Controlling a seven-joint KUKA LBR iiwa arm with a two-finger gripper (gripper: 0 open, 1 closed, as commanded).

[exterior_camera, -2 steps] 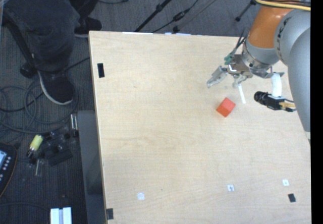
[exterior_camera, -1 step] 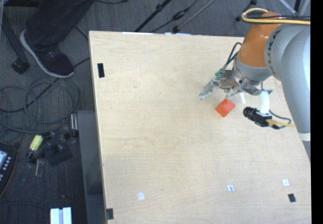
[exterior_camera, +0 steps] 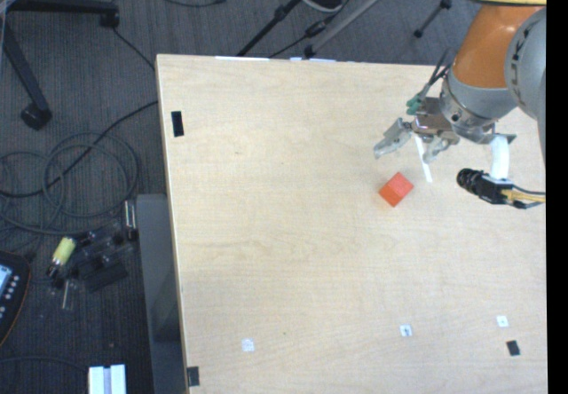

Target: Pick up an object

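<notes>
A small orange cube (exterior_camera: 396, 189) lies on the light wooden bench top (exterior_camera: 293, 232), right of the middle. My gripper (exterior_camera: 405, 159) hangs just above and slightly behind the cube, under the orange band of the arm (exterior_camera: 493, 51). Its fingers are spread open with nothing between them. One grey finger (exterior_camera: 388, 144) points left, and a white fingertip (exterior_camera: 427, 172) reaches down beside the cube's upper right corner. I see a small gap between the cube and the fingertips.
A black connector with yellow cable (exterior_camera: 484, 183) hangs off the arm, right of the cube. A black tape mark (exterior_camera: 177, 123) sits near the bench's left edge, and small markers (exterior_camera: 406, 330) lie near the front. Left of the bench, cables (exterior_camera: 80, 170) cover the floor.
</notes>
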